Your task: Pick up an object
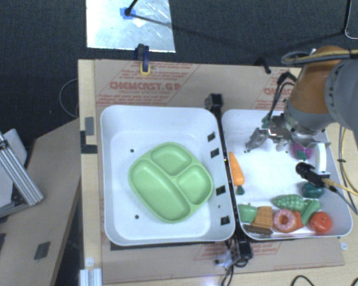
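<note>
While the gripper (268, 137) hovers with fingers spread and nothing between them, a toy carrot (236, 168) lies at its seven o'clock in the right bin (259, 177).

divided plate (170, 182) in left bin (116, 219), toys (283, 216) in right bin's (259, 165) near edge

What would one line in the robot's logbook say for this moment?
arm: over right bin | gripper: above bare floor, holding nothing | toy food: piled at near edge | carrot: by divider | green tray: left bin
</note>
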Tool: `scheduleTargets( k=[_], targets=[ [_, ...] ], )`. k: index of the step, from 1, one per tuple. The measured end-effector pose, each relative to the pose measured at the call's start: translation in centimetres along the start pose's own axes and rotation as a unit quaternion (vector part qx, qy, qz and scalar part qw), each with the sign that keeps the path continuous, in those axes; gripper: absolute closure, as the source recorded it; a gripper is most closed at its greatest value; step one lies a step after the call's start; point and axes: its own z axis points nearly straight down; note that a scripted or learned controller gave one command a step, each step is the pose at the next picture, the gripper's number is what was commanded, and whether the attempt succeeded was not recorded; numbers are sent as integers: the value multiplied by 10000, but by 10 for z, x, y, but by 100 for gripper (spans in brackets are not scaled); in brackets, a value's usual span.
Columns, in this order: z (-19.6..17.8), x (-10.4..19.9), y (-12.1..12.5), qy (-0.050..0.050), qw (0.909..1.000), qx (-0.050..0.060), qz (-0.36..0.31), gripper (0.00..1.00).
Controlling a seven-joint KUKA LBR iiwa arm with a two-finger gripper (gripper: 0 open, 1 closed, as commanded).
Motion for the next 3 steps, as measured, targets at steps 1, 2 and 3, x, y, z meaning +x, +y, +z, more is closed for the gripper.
scheduleTargets(
  k=[1, 2, 3],
  targets=[
    [39, 0, 1, -1, 10000, -4, 0, 0],
    [27, 0, 2, -1, 10000, -18, 1, 100],
    [-33, -3, 11, -6, 10000, -34, -15, 100]
  ],
)
